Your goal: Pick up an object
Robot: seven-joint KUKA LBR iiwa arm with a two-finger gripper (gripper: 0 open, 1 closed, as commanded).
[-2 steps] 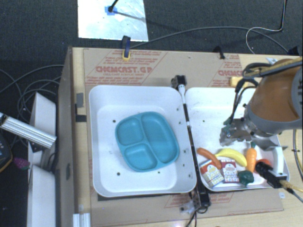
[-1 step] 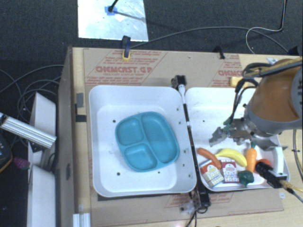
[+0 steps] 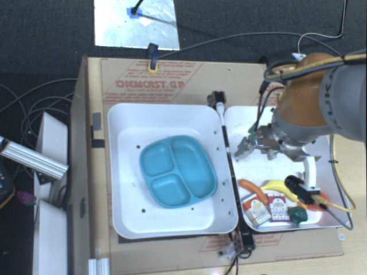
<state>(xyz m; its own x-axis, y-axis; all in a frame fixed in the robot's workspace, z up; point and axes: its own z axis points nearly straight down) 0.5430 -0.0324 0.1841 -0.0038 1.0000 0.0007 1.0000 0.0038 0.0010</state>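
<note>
Light blue three-compartment plate (image 3: pixel 178 171) in the left white bin (image 3: pixel 129 125). In the right white bin (image 3: pixel 243 119): orange carrot (image 3: pixel 253 188), yellow banana (image 3: pixel 278 187), red-and-white small cartons (image 3: pixel 268 207), dark green piece (image 3: pixel 297 214). Grey arm (image 3: pixel 344 105) with orange band (image 3: pixel 303 99). Tan desk (image 3: pixel 157 79), red print.

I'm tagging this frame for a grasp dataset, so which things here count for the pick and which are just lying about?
For the job:
- gripper, over the right bin
- orange carrot
- yellow banana
- two small cartons
- dark green piece

Just lying about:
- blue divided plate in the left bin
- cardboard sheet
- foil sheet
</note>
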